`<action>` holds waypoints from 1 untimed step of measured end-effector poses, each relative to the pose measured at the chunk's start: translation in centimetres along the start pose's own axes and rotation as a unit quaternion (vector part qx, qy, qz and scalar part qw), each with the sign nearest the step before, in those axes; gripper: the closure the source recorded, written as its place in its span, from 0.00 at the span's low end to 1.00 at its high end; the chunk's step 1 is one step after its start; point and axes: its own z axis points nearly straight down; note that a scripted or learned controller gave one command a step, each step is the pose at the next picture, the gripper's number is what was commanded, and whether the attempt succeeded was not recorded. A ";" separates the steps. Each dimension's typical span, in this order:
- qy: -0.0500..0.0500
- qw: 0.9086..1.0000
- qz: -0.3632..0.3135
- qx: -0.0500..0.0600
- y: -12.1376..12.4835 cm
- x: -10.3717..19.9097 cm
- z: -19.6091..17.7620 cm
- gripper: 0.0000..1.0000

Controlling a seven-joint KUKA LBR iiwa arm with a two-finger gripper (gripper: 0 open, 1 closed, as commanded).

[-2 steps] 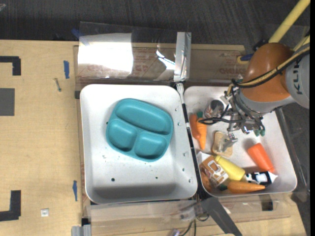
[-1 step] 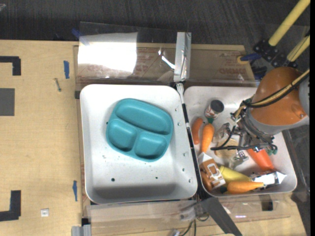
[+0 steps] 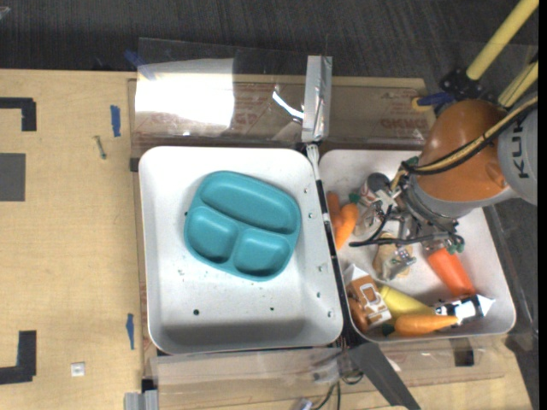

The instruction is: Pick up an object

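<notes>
Two shallow white bins side by side on the tan desk (image 3: 68,229), nearer its right edge. Far left on the desk: black markings and scraps of blue tape.

In the left bin (image 3: 162,314): one teal divided plate (image 3: 242,225), lying flat, a little toward the bin's far edge, clear of every wall.

In the right bin (image 3: 504,310), all the loose pickable things. Against its left wall, a small orange carrot (image 3: 344,222). At the near left corner, an orange-and-white box (image 3: 367,301), touching a yellow banana (image 3: 402,299) just to its right. Along the near edge, a long orange carrot (image 3: 423,323), beside the banana.

Over the middle of that bin hangs the claw (image 3: 406,233), tangled among black cables. Cannot tell whether open or closed, nor whether gripping anything. Just under it, a pale beige piece (image 3: 395,263), contact unclear.

Right of the claw: a stubby orange carrot (image 3: 449,269), tilted, near the right wall. At the near right corner, a black-and-white item (image 3: 466,308), touching the long carrot's tip.

Above, toward the bin's far right corner, the arm's orange band (image 3: 461,156), with a yellow cable across it.
</notes>
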 end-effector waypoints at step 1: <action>0.000 0.976 -0.216 0.000 -5.5 2.2 0.1 0.00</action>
